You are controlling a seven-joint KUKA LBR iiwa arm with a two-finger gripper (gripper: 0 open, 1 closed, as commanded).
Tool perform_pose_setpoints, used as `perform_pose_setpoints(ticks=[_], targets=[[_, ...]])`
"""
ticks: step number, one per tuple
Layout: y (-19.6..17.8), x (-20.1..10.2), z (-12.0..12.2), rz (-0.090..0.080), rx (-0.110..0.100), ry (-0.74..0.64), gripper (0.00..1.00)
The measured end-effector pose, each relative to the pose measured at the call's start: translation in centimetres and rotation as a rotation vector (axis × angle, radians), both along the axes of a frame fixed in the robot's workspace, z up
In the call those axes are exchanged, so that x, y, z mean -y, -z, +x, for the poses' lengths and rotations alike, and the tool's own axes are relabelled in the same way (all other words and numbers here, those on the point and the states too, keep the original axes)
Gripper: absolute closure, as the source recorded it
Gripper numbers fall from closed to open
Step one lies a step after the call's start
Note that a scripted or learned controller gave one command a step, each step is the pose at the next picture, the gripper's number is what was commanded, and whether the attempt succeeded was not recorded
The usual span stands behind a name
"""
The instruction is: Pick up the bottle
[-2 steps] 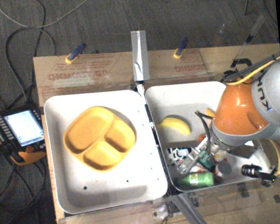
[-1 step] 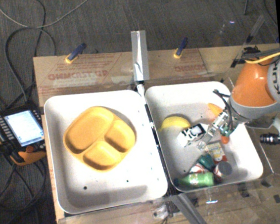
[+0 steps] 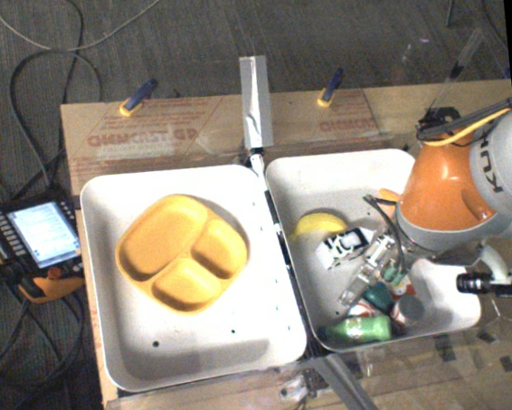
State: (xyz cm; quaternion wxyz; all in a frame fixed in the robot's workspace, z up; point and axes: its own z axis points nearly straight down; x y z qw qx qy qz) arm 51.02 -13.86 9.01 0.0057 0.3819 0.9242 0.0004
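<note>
My arm comes in from the right, the orange band (image 3: 444,191) sitting over the far right part of the right bin (image 3: 325,167). My end effector (image 3: 370,276) hangs low over the middle of that bin, slanting toward the near left, among a small heap of things. Its metal parts blur into the clutter beneath, and I cannot tell how it is set or whether anything is caught in it.

The bottle (image 3: 358,329), green with a paler band, lies on its side along the near wall of the right bin, just near-left of my end effector. I cannot tell whether the two touch. Just to the right of the bottle lies a dark teal object (image 3: 380,297) with a red and grey piece (image 3: 403,308) beside it, too small to make out. Farther in, a yellow rounded object (image 3: 317,224) rests near the bin's left wall, and a black and white item (image 3: 342,245) lies between it and my end effector.

The left bin (image 3: 126,350) holds a yellow divided plate (image 3: 181,251) with three sections, toward its far side. Both bins sit on the table (image 3: 175,131), where two blue and yellow clamps (image 3: 138,97) grip the far edge. A handheld screen device (image 3: 36,234) lies off to the left of the table.
</note>
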Motion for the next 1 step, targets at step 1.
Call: perform_pose_setpoints(ticks=[1], targets=[[-5.28,6.81,5.52,0.002,-0.008,-0.018,0.0]])
